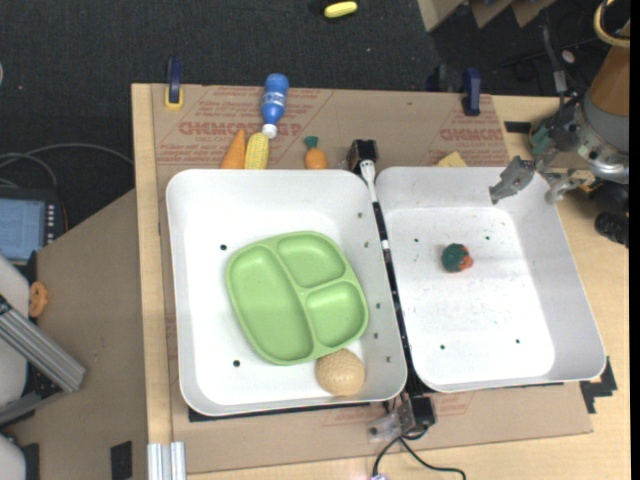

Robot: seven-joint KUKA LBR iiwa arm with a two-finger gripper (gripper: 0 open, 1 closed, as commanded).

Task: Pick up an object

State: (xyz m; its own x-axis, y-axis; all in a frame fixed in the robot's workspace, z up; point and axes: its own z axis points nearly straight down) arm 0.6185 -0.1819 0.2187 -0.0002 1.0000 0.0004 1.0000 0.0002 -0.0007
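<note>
A small green and red object point(457, 258) lies in the right bin point(520, 353), a little above its middle. My gripper point(530, 185) hangs over that bin's far right corner, up and to the right of the object and well apart from it. Its fingers point(508, 184) are spread open with nothing between them. In the left bin point(200, 228) lies a green divided plate point(295, 296), and a tan ball point(341, 372) rests against the plate's near edge.
Behind the left bin, on the cardboard, lie a blue-capped bottle point(273, 98), a corn cob point(257, 150), a carrot point(233, 151), a small carrot point(315, 155) and a black part point(362, 153). A yellow item point(341, 9) lies on the dark floor beyond.
</note>
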